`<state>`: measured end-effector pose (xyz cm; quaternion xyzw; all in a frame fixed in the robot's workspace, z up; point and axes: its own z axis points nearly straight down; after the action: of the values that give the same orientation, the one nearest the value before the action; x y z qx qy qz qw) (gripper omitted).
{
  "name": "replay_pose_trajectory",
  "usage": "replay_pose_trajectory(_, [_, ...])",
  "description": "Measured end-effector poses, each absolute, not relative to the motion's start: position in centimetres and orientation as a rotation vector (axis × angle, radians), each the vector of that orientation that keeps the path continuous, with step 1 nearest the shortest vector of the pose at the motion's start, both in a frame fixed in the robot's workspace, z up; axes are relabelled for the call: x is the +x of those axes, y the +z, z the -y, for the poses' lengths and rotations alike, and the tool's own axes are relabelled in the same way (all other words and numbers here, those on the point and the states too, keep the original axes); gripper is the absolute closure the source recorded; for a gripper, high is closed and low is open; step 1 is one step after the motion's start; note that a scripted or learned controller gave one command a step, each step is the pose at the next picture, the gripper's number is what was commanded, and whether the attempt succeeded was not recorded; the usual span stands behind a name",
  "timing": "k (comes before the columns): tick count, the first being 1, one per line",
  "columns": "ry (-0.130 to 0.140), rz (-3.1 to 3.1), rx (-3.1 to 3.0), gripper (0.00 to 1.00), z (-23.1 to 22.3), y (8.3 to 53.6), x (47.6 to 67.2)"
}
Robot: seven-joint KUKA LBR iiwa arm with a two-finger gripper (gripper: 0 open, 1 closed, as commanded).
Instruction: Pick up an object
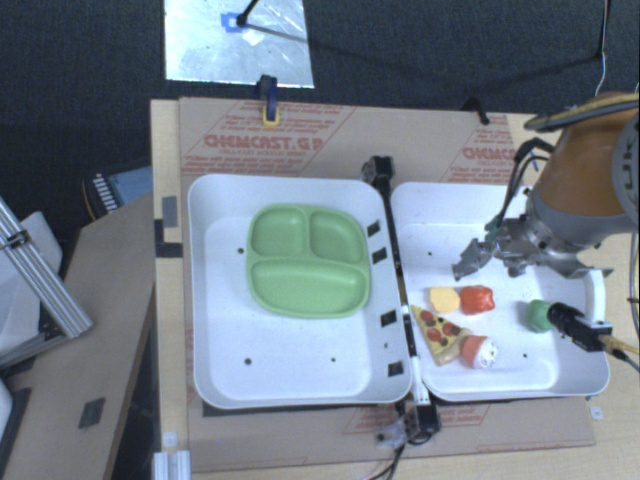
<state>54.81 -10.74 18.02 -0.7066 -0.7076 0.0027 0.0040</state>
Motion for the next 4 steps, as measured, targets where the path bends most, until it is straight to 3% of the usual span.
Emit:
replay_pose_trajectory(1, [-0.002,2.226,-2.219,0.00,10.7,18.5,55.1])
replay_pose_trajectory(3, [0.002,2.221,-2.219,0.00,10.6,9.1,54.8])
replay_pose_trajectory(4, [-0.002,2.225,-2.220,1.00,10.7,10.4,55.0])
